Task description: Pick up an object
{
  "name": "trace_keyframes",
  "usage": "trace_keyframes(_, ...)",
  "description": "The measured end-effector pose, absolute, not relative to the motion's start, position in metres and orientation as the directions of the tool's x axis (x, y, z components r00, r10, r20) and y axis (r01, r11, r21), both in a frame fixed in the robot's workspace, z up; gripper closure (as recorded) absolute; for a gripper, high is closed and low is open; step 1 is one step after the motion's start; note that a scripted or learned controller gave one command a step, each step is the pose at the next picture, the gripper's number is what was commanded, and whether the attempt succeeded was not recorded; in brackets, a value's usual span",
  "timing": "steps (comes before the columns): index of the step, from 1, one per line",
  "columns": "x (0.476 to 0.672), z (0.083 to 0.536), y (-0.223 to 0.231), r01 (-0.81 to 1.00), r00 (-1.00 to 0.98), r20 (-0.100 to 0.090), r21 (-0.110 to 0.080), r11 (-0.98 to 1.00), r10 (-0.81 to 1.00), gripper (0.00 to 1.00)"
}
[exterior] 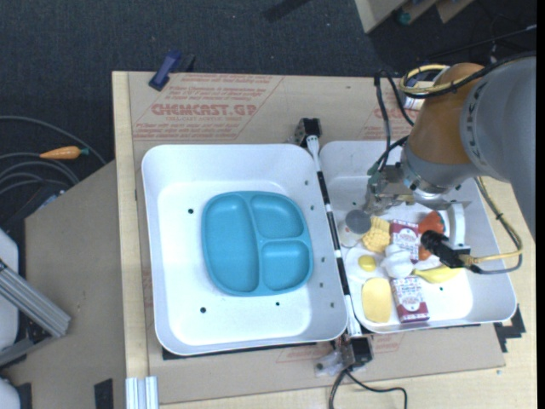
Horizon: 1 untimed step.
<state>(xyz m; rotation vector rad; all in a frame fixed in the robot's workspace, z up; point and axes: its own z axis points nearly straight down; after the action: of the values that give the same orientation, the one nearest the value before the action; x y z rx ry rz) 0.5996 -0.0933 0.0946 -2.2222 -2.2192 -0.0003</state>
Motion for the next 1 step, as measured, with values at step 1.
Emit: trace_keyframes(1,0.5995,0.0944,-0.0933,1.000,0.001,0.001,-0.001,-0.001,1.000,0.00)
